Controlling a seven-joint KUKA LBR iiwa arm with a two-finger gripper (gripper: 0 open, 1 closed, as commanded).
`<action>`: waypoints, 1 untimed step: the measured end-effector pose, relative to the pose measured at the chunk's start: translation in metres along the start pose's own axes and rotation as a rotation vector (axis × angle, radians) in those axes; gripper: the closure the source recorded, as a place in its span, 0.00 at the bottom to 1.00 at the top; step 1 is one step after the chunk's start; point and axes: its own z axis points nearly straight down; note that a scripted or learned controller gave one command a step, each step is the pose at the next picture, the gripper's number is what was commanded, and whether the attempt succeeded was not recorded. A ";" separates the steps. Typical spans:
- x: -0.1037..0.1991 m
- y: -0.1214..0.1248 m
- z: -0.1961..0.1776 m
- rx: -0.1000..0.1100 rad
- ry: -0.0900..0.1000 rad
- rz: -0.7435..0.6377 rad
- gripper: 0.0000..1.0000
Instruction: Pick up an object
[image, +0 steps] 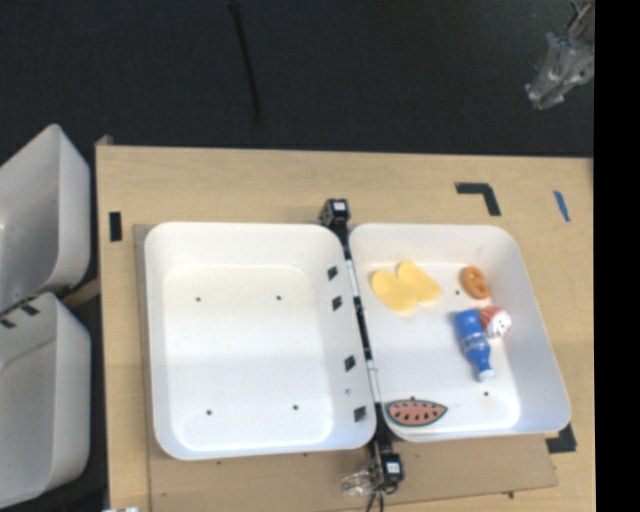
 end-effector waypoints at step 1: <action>0.036 -0.009 0.112 0.013 0.007 -0.015 1.00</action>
